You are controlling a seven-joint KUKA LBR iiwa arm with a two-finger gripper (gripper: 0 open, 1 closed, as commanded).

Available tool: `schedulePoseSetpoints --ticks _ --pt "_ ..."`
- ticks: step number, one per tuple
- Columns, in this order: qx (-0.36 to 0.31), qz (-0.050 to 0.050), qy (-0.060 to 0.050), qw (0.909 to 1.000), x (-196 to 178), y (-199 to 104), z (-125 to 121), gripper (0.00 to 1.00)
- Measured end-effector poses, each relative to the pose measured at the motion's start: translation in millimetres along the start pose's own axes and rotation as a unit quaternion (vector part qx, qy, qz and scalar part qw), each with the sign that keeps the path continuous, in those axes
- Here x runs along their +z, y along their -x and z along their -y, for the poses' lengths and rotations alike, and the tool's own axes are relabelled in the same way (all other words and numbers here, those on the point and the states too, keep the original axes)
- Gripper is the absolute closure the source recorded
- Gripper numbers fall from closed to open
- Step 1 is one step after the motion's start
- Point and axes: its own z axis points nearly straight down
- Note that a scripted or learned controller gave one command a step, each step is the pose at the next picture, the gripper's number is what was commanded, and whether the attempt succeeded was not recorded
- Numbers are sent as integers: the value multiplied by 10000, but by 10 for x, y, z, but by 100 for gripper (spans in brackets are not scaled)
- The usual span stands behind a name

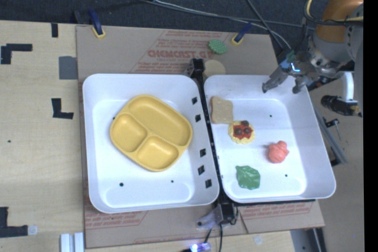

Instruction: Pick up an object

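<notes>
R bin (pixel 295 189), near to far: green piece (pixel 248 177), red fruit (pixel 277 151), pizza (pixel 241 131), toast (pixel 222 109). L bin (pixel 97 127): yellow 3-part tray (pixel 151 132). Claw (pixel 285 84) open, holding nothing, above R bin's far right corner.

a yellow divided tray (pixel 152 132) lies in the left bin (pixel 97 88). a green scrap (pixel 217 45) sits on the far cardboard (pixel 165 50).

Looks like a robotics lab: taped wooden bench (pixel 35 127), clamped cardboard sheet (pixel 171 50), cables (pixel 177 6) trailing across upper frame.
</notes>
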Motion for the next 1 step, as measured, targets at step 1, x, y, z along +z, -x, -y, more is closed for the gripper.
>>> schedulePoseSetpoints --ticks 1 --pt "-18 18 73 10000 -96 -4 -35 0"
